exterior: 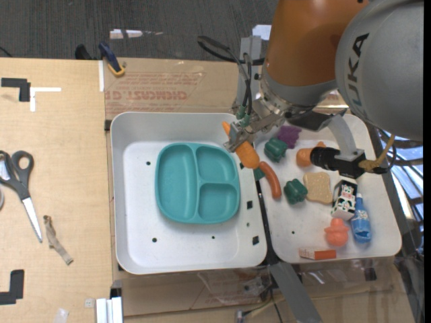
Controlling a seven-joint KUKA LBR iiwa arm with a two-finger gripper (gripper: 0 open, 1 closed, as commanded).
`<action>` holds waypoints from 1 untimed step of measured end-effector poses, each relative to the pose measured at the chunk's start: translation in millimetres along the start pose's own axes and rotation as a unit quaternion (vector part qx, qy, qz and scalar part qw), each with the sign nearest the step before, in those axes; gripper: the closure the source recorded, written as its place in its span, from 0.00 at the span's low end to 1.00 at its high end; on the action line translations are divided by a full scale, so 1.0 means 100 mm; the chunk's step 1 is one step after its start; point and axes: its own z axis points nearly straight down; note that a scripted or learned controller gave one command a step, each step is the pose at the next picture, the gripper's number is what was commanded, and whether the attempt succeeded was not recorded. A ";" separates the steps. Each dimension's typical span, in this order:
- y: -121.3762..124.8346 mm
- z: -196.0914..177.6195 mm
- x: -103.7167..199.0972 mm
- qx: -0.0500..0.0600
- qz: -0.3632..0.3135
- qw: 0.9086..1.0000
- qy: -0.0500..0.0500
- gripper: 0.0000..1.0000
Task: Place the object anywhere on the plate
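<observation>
A teal divided plate [197, 182] lies in the left white bin [128, 200]. My gripper [238, 137] hangs over the seam between the two bins, just past the plate's upper right corner. It is shut on an orange carrot-like piece [248, 155], which sticks out below the fingers and shows a small orange tip on their upper left side. The piece hangs above the bin's right rim, beside the plate and not over it.
The right bin [377, 247] holds a red sausage [271, 179], two green pieces [275, 149] [295, 191], a purple piece [289, 135], a bread slice [318, 187], a cow-patterned carton [345, 200], a blue bottle [361, 225] and more. Scissors [20, 180] lie on the bench at left.
</observation>
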 end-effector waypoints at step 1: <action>0.34 1.07 0.78 0.001 0.036 0.999 0.001 1.00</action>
